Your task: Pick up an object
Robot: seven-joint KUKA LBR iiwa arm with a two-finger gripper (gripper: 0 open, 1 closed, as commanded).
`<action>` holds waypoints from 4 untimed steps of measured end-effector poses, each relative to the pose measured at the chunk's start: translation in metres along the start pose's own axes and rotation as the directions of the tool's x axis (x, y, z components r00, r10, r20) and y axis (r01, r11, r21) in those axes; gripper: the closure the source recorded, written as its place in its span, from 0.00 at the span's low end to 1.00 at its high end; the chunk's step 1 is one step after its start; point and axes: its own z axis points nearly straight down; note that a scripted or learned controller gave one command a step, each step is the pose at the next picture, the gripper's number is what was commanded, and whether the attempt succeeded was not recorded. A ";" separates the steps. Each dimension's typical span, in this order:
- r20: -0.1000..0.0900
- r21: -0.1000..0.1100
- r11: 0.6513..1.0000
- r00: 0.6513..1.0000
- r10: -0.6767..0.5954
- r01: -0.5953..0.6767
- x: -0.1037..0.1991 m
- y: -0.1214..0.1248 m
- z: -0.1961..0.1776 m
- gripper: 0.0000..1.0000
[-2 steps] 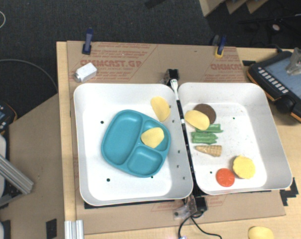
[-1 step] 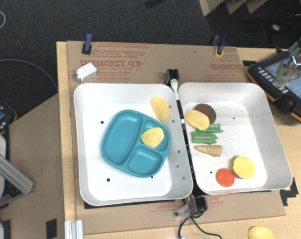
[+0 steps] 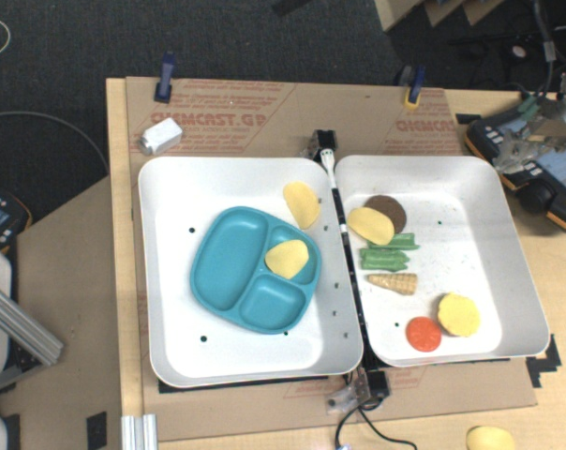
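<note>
Looking down at the bench from the overhead camera: two white bins sit side by side on a cardboard sheet [image 3: 264, 115], their inner walls touching down the middle.

The left bin [image 3: 171, 251] has a teal divided plate [image 3: 231, 270] lying flat, a bit tilted relative to the bin walls. A pale yellow piece [image 3: 287, 258] sits on the plate, in its upper right compartment as far as I can tell. Another yellow piece [image 3: 302, 204] lies just off the plate's top right edge, close to the bin's right wall.

The right bin [image 3: 480, 242] is where most of the grabbable stuff is. Near its upper left there's a dark brown disc [image 3: 392, 210] with a yellow oval [image 3: 368, 225] overlapping its lower left side. Right below that is a green thing [image 3: 388, 252], looks like a couple of stacked pods or beans, and under it a little tan cone [image 3: 394, 282] lying on its side, tip pointing left. Down toward the bin's lower edge are a red-orange ball [image 3: 424, 334] and a yellow lump [image 3: 459, 314], just beside each other, maybe touching.

Outside the bins: a small white block [image 3: 161, 136] on the cardboard at upper left, a blue clamp [image 3: 165, 78] and a second clamp [image 3: 413, 87] on the sheet's far edge, and one more yellow object [image 3: 489, 437] on the bench at the bottom right corner. Some dark gear [image 3: 531, 148] is piled off to the right; I can't make out what it is.
</note>
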 end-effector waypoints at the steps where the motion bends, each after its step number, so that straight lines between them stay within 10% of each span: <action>1: 0.001 -0.002 1.000 1.000 0.001 -0.001 0.000 0.003 0.028 1.00; 4: 0.004 -0.009 1.000 1.000 0.000 0.000 -0.001 0.037 0.077 1.00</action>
